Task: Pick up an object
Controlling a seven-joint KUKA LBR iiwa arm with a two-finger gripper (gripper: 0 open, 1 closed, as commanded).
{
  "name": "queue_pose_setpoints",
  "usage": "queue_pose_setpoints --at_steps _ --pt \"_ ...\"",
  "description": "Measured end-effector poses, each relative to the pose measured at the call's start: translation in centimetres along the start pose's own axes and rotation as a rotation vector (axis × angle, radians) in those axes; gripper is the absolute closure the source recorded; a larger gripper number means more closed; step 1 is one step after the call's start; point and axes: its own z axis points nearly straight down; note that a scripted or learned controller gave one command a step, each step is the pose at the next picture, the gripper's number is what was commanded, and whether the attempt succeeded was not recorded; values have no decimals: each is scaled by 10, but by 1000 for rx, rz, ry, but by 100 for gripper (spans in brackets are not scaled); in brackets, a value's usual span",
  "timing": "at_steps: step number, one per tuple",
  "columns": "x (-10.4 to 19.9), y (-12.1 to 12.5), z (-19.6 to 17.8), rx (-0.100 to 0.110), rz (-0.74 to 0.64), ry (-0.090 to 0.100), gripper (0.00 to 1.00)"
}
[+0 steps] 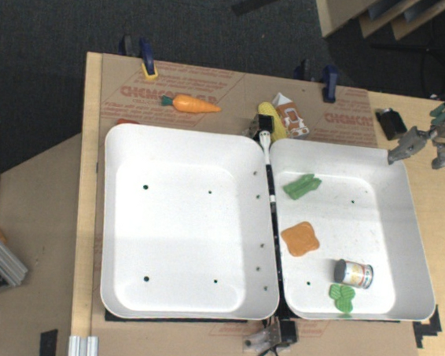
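Observation:
The right bin (409,209) holds a green pod-shaped piece (301,185), a flat orange piece (301,239), a small can lying on its side (354,273) and a green leafy piece (343,297). My gripper (421,152) hangs over the bench just beyond the right bin's far right corner, well away from all of these. Its two fingers (400,151) are spread apart with nothing between them.
The left bin (117,202) lies beside the right one. Behind the bins, on the brown board, lie a toy carrot (191,104), a yellow banana-like toy (268,120) and a brown packet (293,119). Blue clamps (328,82) grip the board's far edge.

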Motion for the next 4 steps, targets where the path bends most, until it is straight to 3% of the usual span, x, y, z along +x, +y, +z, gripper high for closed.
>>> queue_pose_setpoints --at_steps 1,2,3,4 --pt "21 45 46 -2 -3 -1 0" --pt "90 45 -27 -11 -7 -1 0" --pt "214 45 -98 -12 -14 4 0" --pt "326 43 -130 -8 -13 5 0"
